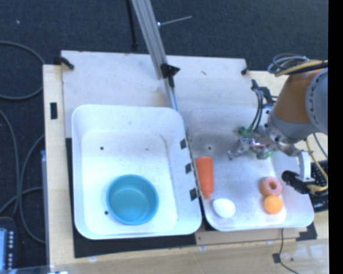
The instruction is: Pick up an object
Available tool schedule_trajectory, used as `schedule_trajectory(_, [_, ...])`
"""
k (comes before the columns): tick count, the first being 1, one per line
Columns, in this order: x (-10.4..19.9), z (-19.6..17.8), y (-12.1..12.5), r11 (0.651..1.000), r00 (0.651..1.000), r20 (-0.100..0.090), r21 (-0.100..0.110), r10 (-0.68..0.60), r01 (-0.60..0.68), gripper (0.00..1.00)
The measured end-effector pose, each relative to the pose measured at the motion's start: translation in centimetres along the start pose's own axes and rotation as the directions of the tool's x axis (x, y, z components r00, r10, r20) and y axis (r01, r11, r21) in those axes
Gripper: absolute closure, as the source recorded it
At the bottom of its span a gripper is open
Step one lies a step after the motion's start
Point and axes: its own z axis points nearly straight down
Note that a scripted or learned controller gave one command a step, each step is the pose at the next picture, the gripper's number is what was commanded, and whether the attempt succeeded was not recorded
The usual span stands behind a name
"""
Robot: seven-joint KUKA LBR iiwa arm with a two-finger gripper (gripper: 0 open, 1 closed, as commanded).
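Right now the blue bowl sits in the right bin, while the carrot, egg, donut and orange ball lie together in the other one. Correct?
Not quite. The camera view shows the blue bowl in the left bin. The carrot, egg, donut and orange ball do lie together in the other, right bin.

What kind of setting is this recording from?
Most likely a robot lab grasping bench: two white bins side by side, toy food like a carrot and donut, loose cables on dark carpet.
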Motion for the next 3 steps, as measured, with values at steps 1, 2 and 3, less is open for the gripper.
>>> schedule_trajectory(1, [-0.2, 2.0, 0.0, 1.0, 1.0, 0.0, -0.002, 0.002, -0.002, 0.0])
schedule_trajectory(2, [-0.2, 0.6, 0.2, 1.0, 1.0, 0.0, -0.01, 0.004, -0.004, 1.0])
schedule_trajectory(3, [-0.4, -4.5, -0.5, 1.0, 1.0, -0.002, -0.013, 0.008, -0.008, 1.0])
